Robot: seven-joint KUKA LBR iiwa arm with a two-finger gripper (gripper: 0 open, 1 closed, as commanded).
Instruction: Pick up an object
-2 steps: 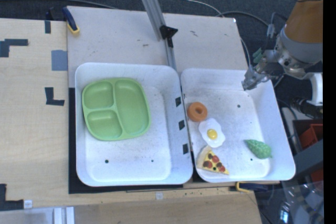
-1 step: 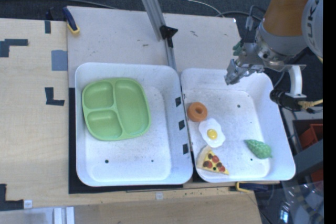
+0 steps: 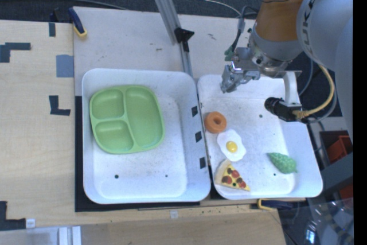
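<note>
camera view puts our gripper over the far edge of the right bin, and we take the donut as our landmark. the gripper hangs beyond the donut, toward the back of the bench, apart from it and with nothing between its tips. whether those tips are spread or closed we cannot tell from this angle, so we leave that open.

nearer than the donut, just beside it, lies the egg; nearer again, by the bin's front corner, the pizza slice. the green piece sits well off to the donut's right. the green tray is on the donut's left, in the left bin.

as we judge it, the task is barely begun: every toy rests on the bin floor, none lifted. what is left is nearly all of it: choosing one, likely the donut as the closest, coming down on it, closing, and raising it clear.
</note>
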